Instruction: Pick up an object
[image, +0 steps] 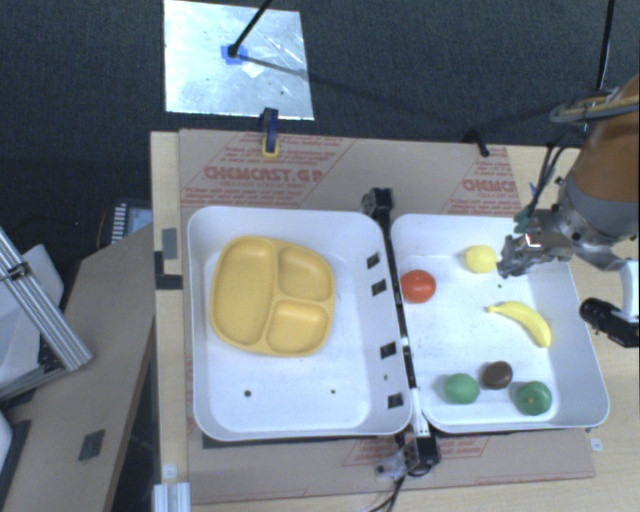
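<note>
My gripper (513, 259) hangs over the upper right part of the right bin (575, 300), just right of a yellow lemon (481, 259). Nothing shows between its fingers. A red tomato (417, 286) lies at the bin's left side. A yellow banana (523, 321) lies below the gripper, in the middle right. Along the bin's near edge sit a green round fruit (460, 388), a brown round object (497, 375) and a second green fruit (533, 397).
The left bin (200, 330) holds a yellow plate (272, 294) with three compartments. Black clips (385, 290) run along the divider between the bins. The arm's grey and orange wrist (605, 170) stands over the right bin's far right corner.
</note>
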